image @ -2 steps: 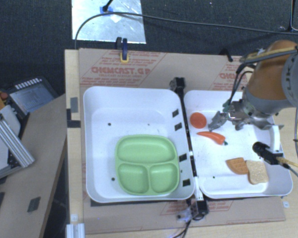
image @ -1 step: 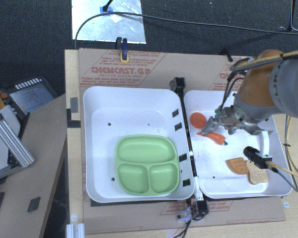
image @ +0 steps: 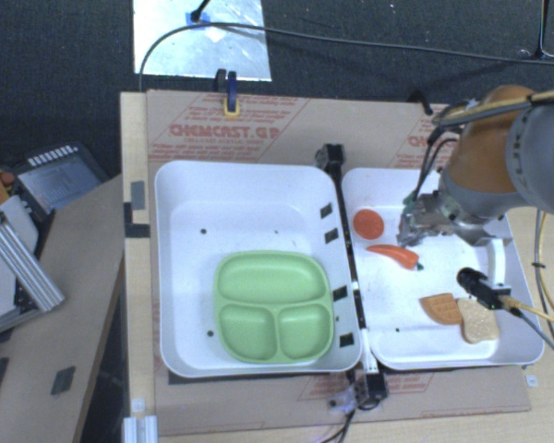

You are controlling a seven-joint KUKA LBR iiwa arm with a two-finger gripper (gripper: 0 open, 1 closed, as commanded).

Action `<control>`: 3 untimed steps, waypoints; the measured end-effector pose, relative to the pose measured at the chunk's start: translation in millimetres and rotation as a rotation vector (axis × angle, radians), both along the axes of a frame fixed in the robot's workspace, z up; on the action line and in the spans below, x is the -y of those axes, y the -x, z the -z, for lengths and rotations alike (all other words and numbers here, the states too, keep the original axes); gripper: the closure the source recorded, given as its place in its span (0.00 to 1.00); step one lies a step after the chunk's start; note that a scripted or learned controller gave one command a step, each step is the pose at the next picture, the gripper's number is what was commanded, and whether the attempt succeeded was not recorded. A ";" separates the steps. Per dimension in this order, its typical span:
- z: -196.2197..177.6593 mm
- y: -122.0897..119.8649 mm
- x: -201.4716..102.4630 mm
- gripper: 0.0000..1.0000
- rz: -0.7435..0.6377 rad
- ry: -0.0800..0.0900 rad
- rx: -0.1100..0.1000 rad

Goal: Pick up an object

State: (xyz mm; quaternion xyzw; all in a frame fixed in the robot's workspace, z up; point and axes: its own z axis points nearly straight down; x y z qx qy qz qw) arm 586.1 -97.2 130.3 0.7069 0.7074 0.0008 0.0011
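Right bin (image: 522, 340), near edge: brown slice (image: 439, 308) and pale slice (image: 478, 323), touching each other, clear of the arm. Left bin (image: 180, 247) holds the green tray (image: 272, 305) in its near half, not relevant here.

Likely target is the carrot (image: 392, 256), mid right bin near the divider. It lies flat, long axis roughly left-right with a slight slant. Gripper (image: 413, 232) is low over its right end, just beyond it — can't tell if there's contact, and can't tell how wide it's set either. Nothing seen in its grasp. Orange disc (image: 368, 221) sits just behind the carrot, left of the gripper, apart from both.

To do the grab well, my read:
- centre over the carrot's middle, not its tip
- close across the short axis
- go right down to the bin floor — the thing is thin

Risk: clipping the tip and flicking it toward the disc or divider.
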 end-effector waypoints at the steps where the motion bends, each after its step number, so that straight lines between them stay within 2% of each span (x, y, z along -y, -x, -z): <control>1: -45.2 -6.5 -3.2 1.00 -0.003 0.000 0.003; 2: -90.8 -13.1 -7.0 1.00 -0.005 0.000 0.003; 3: -136.3 -9.0 -2.5 1.00 -0.004 0.000 0.002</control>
